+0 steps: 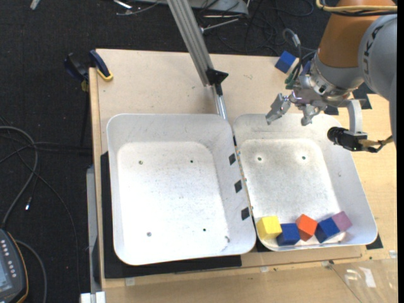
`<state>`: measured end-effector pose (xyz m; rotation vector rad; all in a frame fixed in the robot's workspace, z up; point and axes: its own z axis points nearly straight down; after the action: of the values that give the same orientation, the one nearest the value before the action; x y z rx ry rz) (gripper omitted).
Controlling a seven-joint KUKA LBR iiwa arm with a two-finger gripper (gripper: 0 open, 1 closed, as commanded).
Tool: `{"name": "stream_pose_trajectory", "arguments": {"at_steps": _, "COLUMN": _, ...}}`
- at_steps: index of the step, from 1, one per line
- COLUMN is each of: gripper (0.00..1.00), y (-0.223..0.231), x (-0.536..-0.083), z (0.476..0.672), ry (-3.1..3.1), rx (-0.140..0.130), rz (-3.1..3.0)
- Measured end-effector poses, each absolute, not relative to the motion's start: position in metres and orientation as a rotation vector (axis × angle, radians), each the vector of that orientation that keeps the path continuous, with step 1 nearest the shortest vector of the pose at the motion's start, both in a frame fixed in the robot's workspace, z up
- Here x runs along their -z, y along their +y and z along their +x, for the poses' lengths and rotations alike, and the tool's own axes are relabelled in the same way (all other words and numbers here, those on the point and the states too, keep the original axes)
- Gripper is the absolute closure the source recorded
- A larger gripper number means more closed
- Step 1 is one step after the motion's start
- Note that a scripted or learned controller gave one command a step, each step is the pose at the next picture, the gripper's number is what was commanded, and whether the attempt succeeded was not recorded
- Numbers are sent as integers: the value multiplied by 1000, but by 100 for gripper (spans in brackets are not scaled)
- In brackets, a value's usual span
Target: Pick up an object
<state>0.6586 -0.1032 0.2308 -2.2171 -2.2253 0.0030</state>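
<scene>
Along the near edge of the right bin lies a row of small blocks: a yellow one, a blue one, an orange one, another blue one and a pale purple one. My gripper hangs over the far rim of that bin, well away from the blocks. Its two fingers are spread apart with nothing between them.
The left bin sits beside the right one on the wooden bench. A metal pole slants down to the gap between the bins. A blue block rests on the bench behind the arm. A clamp grips the far left corner.
</scene>
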Motion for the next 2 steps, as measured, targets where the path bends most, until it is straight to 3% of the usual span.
{"name": "stream_pose_trajectory", "arguments": {"at_steps": 1, "gripper": 0, "y": -111, "x": -180, "z": 592, "ry": -2213, "rx": -9, "rz": -2220}}
{"name": "stream_pose_trajectory", "arguments": {"at_steps": 2, "gripper": 0, "y": -133, "x": -291, "z": 636, "ry": -2232, "rx": 9, "rz": -2225}}
